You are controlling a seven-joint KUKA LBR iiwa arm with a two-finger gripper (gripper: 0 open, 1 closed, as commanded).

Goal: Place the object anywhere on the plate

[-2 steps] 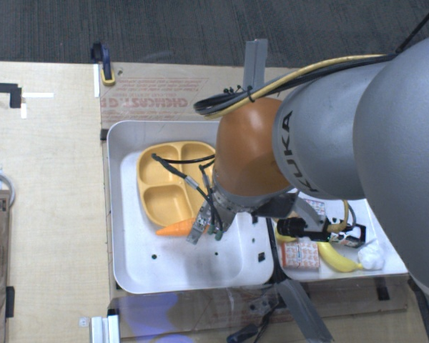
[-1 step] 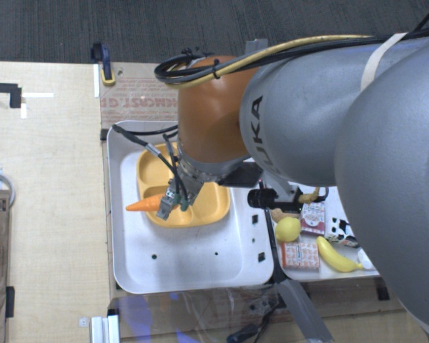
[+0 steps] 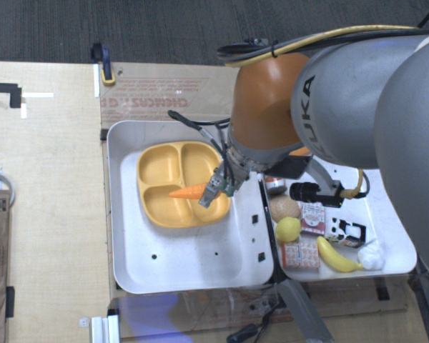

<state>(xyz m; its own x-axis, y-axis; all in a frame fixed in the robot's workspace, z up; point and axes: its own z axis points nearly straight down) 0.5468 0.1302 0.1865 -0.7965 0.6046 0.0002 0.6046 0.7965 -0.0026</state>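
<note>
A: Tool (image 3: 216, 189) sits over the right edge of the yellow plate (image 3: 164, 181), in the left bin (image 3: 182, 266). Fingers closed on the right end of the carrot (image 3: 188, 191).

B: Carrot on the plate or in the air?

A: Lying roughly level across the plate, over the ridge between the back sections and the front one. Touching or just above, can't tell from this angle. Left tip points into the middle of the plate.

B: Arm?

A: Comes in from the right; orange band (image 3: 268, 102) above the wrist hangs over the back of the wall between the bins.

B: Right bin (image 3: 393, 224)?

A: Lemon (image 3: 288, 229) and banana (image 3: 334, 256) near the front, a small red-and-white box (image 3: 313, 217) just right of the lemon, a brownish round thing behind the lemon. All well apart from the plate.
</note>
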